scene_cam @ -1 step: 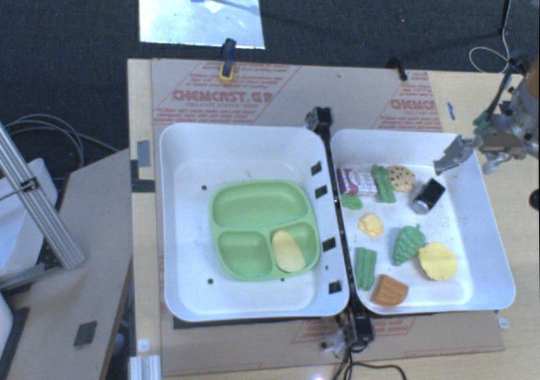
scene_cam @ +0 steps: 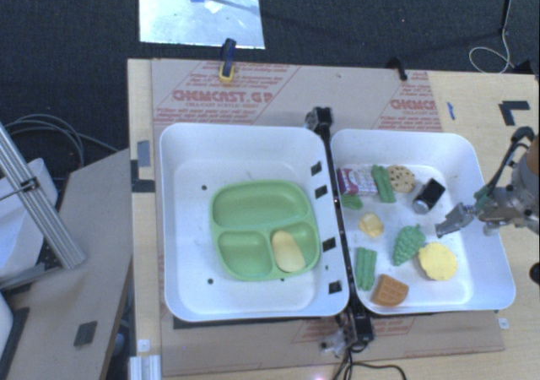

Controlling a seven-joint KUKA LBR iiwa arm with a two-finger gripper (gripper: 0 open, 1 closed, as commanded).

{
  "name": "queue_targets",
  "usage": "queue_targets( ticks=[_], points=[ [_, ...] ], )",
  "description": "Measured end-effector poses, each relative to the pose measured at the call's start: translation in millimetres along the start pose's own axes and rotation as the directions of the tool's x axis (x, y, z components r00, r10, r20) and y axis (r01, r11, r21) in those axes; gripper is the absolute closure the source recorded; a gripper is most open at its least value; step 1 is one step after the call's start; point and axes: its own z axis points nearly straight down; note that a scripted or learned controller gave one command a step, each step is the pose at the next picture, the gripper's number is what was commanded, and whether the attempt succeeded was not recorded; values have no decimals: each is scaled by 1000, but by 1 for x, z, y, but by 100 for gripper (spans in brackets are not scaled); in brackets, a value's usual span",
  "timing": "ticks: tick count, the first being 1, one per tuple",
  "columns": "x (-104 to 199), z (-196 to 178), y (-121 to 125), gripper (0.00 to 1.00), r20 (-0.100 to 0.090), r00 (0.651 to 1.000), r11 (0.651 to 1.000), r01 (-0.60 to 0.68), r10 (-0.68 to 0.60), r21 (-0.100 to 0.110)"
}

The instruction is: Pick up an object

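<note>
Gripper (scene_cam: 451, 222) at right edge over right bin (scene_cam: 485, 169), finger state can't tell, just above yellow round piece (scene_cam: 438, 261); green tray (scene_cam: 253, 214) in left bin (scene_cam: 181, 201).

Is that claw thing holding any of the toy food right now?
No. The gripper hangs over the right bin above the yellow round piece, with nothing between its fingers.

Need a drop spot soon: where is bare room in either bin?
Left bin: bare floor all around the green tray, widest along the back. The tray's two upper compartments are bare; a yellow piece fills the lower right one. Right bin: crowded centre and front; bare strip along its back wall.
</note>
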Motion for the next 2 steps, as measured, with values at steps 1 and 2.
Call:
queue_targets(
  ticks=[1,2],
  points=[
    [-28,25,74,0,5,1000,1000,9,-9,-13],
    [-27,129,19,0,-2,1000,1000,2,-2,2]
  ],
)
